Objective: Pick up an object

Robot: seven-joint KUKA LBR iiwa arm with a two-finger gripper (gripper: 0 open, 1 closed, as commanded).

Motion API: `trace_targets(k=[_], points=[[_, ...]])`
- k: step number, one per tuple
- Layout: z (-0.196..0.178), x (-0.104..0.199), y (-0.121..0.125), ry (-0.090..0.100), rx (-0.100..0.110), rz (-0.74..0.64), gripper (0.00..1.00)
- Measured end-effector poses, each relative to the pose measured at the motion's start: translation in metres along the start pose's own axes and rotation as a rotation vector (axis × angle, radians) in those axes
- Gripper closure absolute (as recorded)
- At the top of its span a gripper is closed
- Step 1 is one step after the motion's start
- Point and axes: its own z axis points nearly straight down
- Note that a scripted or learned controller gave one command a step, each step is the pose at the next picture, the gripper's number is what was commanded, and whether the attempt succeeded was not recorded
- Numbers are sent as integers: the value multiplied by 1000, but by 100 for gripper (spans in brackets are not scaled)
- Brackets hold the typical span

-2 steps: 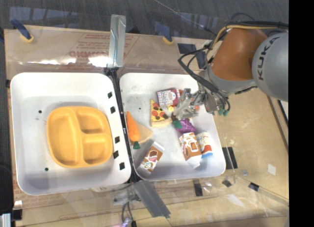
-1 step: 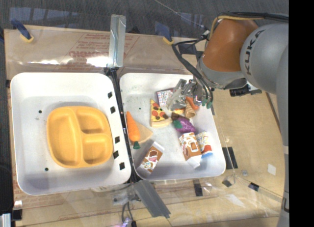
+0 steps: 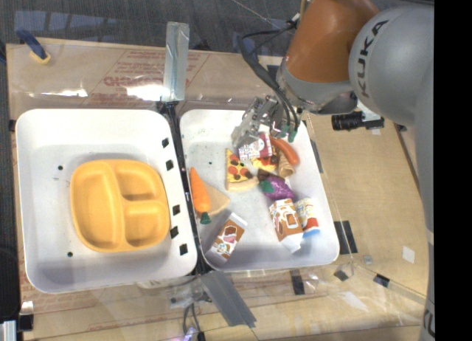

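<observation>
two white bins sat side by side: the left bin (image 3: 29, 184) held a yellow divided tray (image 3: 118, 203), and the right bin (image 3: 324, 247) held all the loose toy food. the gripper (image 3: 251, 131) hung in the upper middle of the right bin, right above a tight cluster at centre-right of the frame: a pizza slice (image 3: 237, 170), a small pink carton (image 3: 258, 151), a hot dog (image 3: 286, 150) and a purple piece (image 3: 274, 184). whether its fingers were spread or pressed together could not be told; they blurred into the clutter beneath, and nothing was clearly seen pinched between them.

the likely trouble was the crowding. with those pieces touching or overlapping, a close could land on two at once, or on an edge, and the piece would probably slip out on the lift. a finger coming down on top of the carton would likely shove the pile aside.

easier targets lay apart: the carrot (image 3: 199, 190) against the left wall, a small box (image 3: 228, 238) at the lower left, a printed carton (image 3: 289, 218) at the lower right.
</observation>
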Motion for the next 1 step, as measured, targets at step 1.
trace_targets(k=[1], points=[[-48,-15,7,2,3,271,100]])
